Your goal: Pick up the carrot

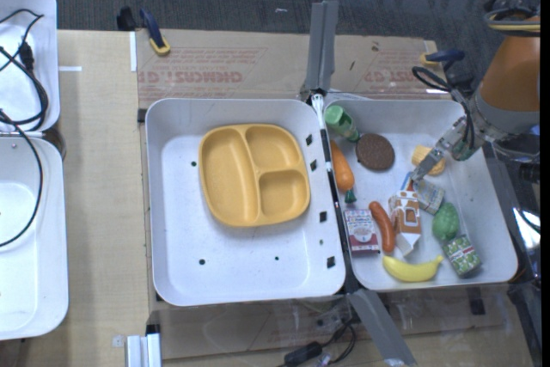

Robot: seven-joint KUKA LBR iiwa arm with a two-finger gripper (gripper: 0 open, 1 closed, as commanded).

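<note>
Right bin [503,219] | carrot [342,168] long axis near-vertical against left wall | end effector [423,172] state unclear

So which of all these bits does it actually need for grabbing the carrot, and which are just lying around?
Needed for the job:
- carrot, at the right bin's left wall
- tool, over the right bin

Just lying about:
- yellow divided plate in the left bin
- brown round patty
- banana
- sausage
- green bottle
- small cartons and cans
</note>
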